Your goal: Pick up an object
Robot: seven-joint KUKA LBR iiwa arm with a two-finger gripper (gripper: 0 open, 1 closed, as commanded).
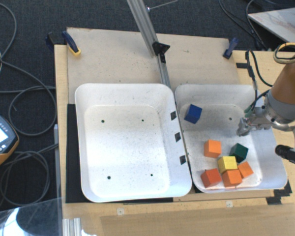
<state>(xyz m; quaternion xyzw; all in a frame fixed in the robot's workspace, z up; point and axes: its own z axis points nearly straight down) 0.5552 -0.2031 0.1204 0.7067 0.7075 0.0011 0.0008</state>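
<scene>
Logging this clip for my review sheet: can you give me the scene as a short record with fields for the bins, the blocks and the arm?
left bin: white, shallow
right bin: white, holds all the blocks
blue block: alone, toward the far side of the right bin
orange block: mid bin, apart from the near cluster
near cluster: yellow block, green block, three more orange blocks
arm: over the right bin's right side
tool: above bare bin floor, right of the blue block

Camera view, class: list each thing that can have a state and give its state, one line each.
claw: low over the right bin, holding nothing visible
blue block: tilted, alone
green block: beside the yellow block
yellow block: resting on the orange blocks
lone orange block: flat, apart from the blue block
</scene>
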